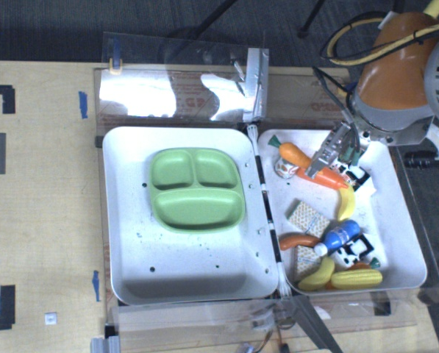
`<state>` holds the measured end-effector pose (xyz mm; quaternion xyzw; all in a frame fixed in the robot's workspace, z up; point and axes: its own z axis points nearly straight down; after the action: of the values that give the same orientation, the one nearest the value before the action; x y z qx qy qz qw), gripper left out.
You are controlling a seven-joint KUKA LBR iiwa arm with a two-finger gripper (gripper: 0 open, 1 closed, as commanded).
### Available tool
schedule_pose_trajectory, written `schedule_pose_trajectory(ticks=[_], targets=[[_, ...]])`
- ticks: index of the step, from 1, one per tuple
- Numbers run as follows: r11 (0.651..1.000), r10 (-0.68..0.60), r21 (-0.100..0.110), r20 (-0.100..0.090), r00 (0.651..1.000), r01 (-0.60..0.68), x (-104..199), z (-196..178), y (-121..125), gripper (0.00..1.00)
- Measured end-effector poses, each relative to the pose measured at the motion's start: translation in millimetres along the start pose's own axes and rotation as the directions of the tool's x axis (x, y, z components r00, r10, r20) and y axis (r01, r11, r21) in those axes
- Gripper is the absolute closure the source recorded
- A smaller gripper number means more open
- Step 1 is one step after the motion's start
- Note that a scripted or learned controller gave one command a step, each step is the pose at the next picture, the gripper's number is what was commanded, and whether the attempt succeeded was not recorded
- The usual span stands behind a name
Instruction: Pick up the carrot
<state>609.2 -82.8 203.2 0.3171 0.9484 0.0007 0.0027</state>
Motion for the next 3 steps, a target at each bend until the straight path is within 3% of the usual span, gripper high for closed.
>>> schedule_pose_trajectory(ticks=[1,2,3], targets=[[1.0,0.0,0.0,0.0,1.0,0.0,0,0,0,0.0],[0.986,0.165,0.003,-0.003,0.986,-0.165,-34,77,-81,0.0],[0.995,0.096,-0.017,0.022,0.995,-0.096,-29,99,-94,0.0]])
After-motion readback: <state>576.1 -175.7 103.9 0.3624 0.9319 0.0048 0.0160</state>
